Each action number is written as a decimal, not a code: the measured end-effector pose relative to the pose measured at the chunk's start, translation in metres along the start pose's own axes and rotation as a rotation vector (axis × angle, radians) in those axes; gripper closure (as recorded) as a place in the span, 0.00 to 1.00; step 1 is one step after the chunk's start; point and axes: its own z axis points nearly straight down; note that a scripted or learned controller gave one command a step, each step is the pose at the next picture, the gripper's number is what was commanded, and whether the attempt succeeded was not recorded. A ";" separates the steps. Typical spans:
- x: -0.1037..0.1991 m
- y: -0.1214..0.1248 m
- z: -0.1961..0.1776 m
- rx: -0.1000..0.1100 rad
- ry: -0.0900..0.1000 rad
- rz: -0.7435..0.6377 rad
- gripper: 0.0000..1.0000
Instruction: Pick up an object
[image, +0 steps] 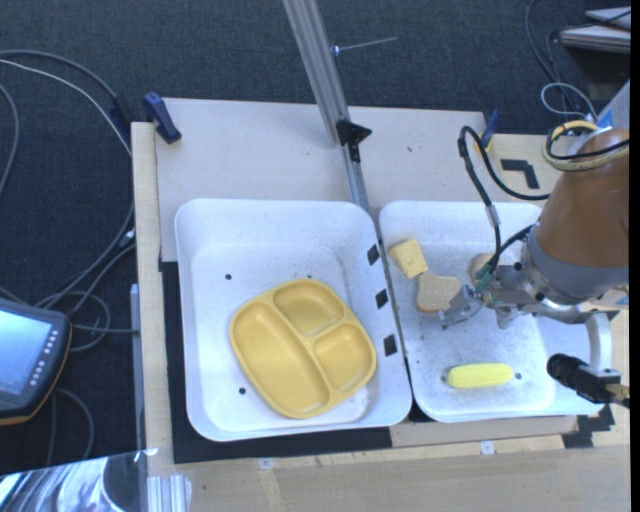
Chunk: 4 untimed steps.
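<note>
Looking down on the bench (250, 140) from the fixed camera, we saw two shallow white bins side by side. The left bin (200, 235) held a yellow divided plate (302, 346) with three compartments, lying flat toward the near half of the bin. A slanted metal pole (322, 62) ran down from the top of the view to the divider between the bins.

In the right bin (430, 400) we counted three things. A pale yellow wedge that looked like a block of cheese (408, 257) lay near the bin's left wall. Just beside it, toward the near right, sat a tan piece shaped like a slice of bread (437, 292). Well apart from both, near the front wall, a yellow ear of corn (479, 376) lay on its side.

The arm (588, 215) came in from the right, its orange band above the grey wrist. The gripper (462, 311) hung low over the right bin, right at the bread slice's near right edge. We could not tell whether it touched the slice, and whether the jaws stood apart or together was too small and cluttered for us to make out. We saw nothing clearly between them.
</note>
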 end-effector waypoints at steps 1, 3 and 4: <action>0.000 0.000 0.000 -0.001 -0.001 0.000 0.00; -0.010 0.000 0.093 0.005 0.001 0.001 0.00; -0.009 -0.001 0.116 0.004 0.001 0.000 0.00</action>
